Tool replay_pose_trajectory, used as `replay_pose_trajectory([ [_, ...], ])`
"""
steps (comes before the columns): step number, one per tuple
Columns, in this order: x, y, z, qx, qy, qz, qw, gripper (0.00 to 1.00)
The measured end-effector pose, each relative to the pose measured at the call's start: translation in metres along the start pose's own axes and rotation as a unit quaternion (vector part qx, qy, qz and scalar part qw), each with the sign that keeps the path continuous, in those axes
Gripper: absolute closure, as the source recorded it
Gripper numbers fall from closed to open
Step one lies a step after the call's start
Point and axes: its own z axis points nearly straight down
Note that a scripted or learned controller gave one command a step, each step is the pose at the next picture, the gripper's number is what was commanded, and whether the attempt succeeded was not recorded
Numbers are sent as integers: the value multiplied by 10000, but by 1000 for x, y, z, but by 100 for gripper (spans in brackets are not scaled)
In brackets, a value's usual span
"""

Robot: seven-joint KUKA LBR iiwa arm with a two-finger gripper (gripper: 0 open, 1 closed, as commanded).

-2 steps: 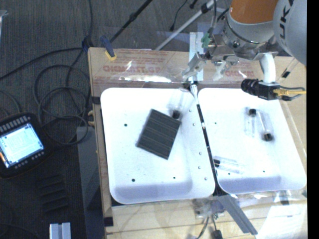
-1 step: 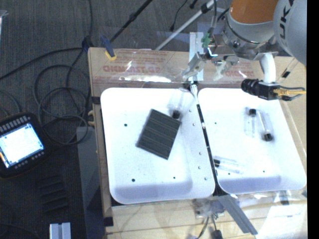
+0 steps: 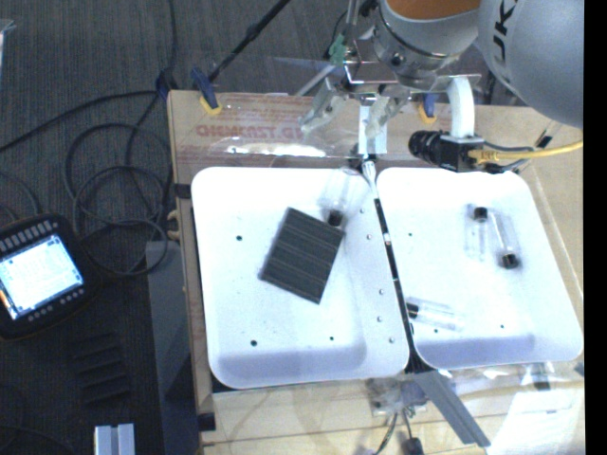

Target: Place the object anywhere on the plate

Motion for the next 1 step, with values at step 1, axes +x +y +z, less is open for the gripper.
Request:
replay_pose_trajectory([
  [1,-51,-13,50,8,5,710,9975,0],
])
